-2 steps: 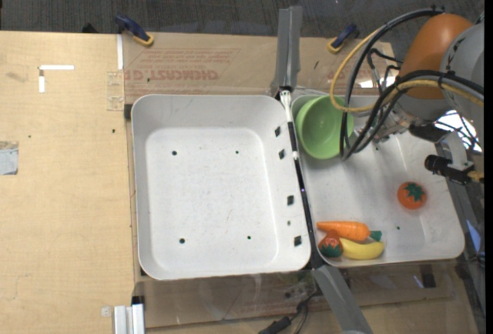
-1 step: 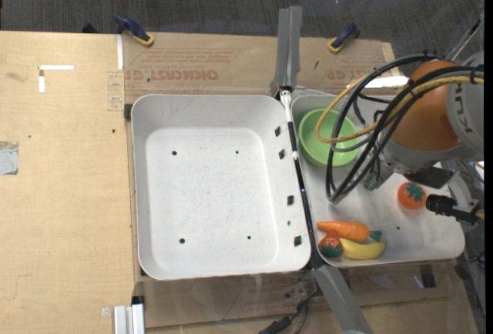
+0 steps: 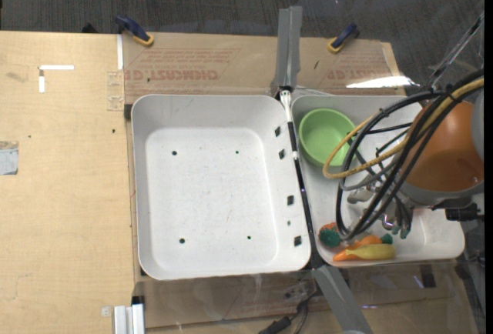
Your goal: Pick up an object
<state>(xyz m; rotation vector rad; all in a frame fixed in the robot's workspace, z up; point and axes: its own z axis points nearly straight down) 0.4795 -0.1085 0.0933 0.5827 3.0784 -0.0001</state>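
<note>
Mirrored "CHEMCAST" print (cardboard sheet (image 3: pixel 185 63))

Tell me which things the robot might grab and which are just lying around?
Might grab, in the right bin:
green bowl
orange and yellow toy

Just lying around:
left bin
two blue clamps at the back
cardboard sheet
</note>
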